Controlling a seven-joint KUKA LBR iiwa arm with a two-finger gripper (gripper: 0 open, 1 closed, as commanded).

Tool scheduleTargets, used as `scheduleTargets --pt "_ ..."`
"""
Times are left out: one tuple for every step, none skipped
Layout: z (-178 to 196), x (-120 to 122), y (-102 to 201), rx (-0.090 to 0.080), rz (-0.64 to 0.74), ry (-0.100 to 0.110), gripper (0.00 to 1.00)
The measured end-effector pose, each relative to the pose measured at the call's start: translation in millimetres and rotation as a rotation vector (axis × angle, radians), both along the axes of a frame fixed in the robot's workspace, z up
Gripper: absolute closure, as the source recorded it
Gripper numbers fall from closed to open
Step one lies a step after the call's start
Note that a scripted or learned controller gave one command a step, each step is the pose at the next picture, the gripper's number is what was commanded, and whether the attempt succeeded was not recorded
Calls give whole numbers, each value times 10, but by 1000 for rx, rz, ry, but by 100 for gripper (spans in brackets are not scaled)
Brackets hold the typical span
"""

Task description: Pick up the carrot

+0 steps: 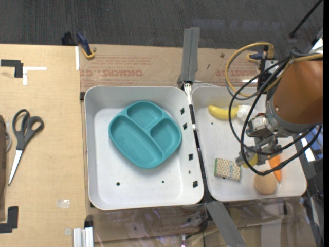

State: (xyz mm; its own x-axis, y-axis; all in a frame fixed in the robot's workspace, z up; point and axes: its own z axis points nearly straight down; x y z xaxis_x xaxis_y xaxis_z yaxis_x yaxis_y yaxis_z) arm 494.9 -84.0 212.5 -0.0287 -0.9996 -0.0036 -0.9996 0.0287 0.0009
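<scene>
Right now the arm [300, 94] reaches in from the right over the right bin [226, 189], w/ the gripper [257, 156] hanging low near the bin's front-right area. Cables loop round the wrist and hide the gripper tips, so can't tell how wide it stands or whether anything sits in it.

Carrot [276, 166] lies in the right bin, just right of the gripper and partly under the arm; only an orange bit shows. Just in front of it sits a tan egg-shaped thing [266, 184], close to the bin's front edge. A small patterned sponge [227, 169] lies left of the gripper, nr the front too. Banana [223, 112] rests toward the back of the same bin, well apart from the carrot, w/ bare white floor between them.

So the front-right corner is crowded: carrot, tan thing and gripper all bunched by the rim, little room on the right and front sides. More open room towards the bin's middle and back-left.

Left bin [97, 153] holds a teal divided plate [145, 134] about centre, w/ bare floor all round it, esp. along the front.

On the desk [46, 189] at far left lie scissors [21, 138], well away from both bins.
</scene>
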Motion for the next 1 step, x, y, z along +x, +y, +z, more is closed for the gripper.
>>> scheduleTargets --pt "1803 -155 556 0 -255 -3 100"
